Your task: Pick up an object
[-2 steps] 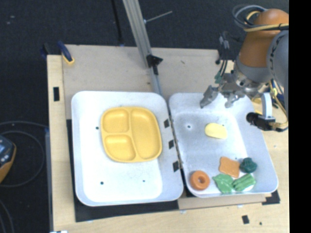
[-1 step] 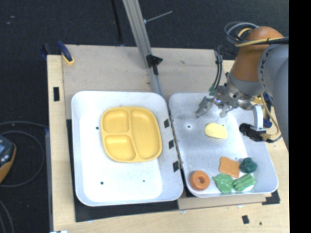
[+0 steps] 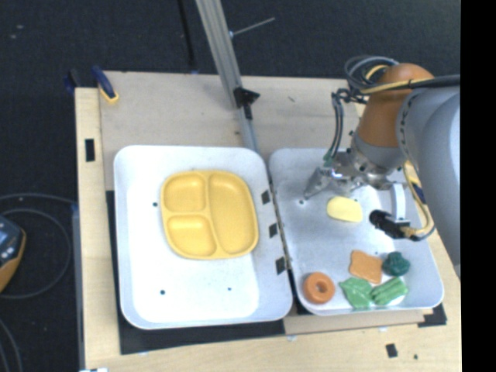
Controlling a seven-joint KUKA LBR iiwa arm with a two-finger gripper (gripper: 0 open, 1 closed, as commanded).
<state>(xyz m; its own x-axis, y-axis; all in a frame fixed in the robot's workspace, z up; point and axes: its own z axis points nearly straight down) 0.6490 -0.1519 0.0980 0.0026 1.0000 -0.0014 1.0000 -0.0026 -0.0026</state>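
Observation:
The right bin (image 3: 310, 231) holds several small objects. A pale yellow lump (image 3: 345, 209) lies near its middle. Toward the front are an orange ring (image 3: 318, 287), an orange flat piece (image 3: 366, 266), a dark green piece (image 3: 396, 264) and light green pieces (image 3: 373, 293). My gripper (image 3: 353, 194) hangs low over the bin's far part, just above and behind the pale yellow lump. Its fingers (image 3: 313, 187) look spread open with nothing held between them.
A yellow divided plate (image 3: 209, 213) lies in the left bin (image 3: 139, 285). A metal post (image 3: 225, 60) rises behind the bins, ending near their shared wall. The grey arm and its cables (image 3: 422, 208) cover the right bin's right side.

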